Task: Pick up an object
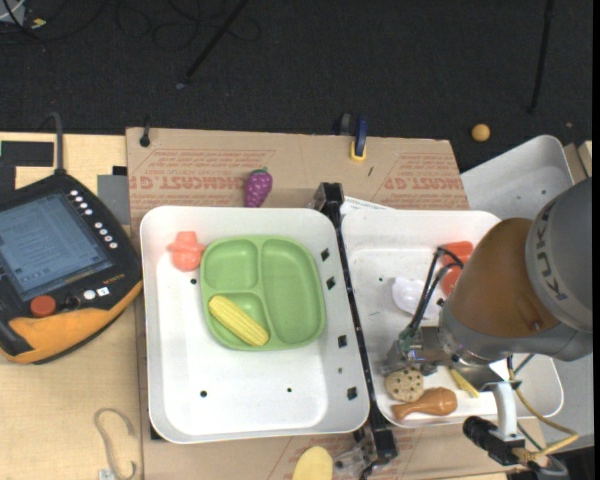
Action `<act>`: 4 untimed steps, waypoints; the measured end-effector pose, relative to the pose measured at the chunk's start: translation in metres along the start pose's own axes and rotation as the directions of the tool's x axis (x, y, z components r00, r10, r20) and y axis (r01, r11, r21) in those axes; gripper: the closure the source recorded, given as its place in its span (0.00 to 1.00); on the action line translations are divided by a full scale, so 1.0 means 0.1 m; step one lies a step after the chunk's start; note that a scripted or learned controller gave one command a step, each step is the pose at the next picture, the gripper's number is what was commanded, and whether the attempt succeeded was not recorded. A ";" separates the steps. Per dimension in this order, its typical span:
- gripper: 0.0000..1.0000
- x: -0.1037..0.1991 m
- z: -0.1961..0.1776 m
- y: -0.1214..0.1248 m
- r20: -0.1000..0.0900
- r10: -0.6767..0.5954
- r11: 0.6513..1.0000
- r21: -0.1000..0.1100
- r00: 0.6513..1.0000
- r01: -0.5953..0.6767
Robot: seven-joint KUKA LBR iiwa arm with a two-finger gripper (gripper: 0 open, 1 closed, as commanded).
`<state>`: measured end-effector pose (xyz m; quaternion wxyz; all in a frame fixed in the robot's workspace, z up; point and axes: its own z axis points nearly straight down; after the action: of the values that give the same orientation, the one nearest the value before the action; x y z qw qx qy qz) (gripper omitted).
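Because the arm [525, 288] covers much of the right bin [375, 258], I read the scene from the largest items down. The left bin [170, 388] carries a green divided plate [280, 278], with a yellow corn cob [238, 320] lying in the plate's near-left compartment and a pink toy [185, 251] just beside the plate at the bin's far-left corner. In the right bin, the claw [412, 351] sits low near the front wall; I cannot tell how it is set, and I see nothing held in it. The nearest candidates lie just toward the camera from it: a brown drumstick [427, 404], long axis running roughly left to right, and a round cookie [404, 381] touching or almost touching the drumstick's upper left. I judge the coming move to be a short descent toward the front wall.
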<state>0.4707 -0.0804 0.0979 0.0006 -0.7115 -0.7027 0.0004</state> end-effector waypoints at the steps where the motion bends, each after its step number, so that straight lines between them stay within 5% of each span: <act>1: 1.00 -0.01 -0.42 0.02 0.000 -0.011 1.000 -0.002 1.000 0.011; 3: 1.00 0.03 -1.31 0.09 0.000 -0.012 1.000 -0.002 1.000 0.012; 4: 1.00 0.13 -1.31 0.56 0.000 -0.014 1.000 -0.001 1.000 0.014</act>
<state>0.5266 -0.0678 0.2287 0.0002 -0.7067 -0.7075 -0.0002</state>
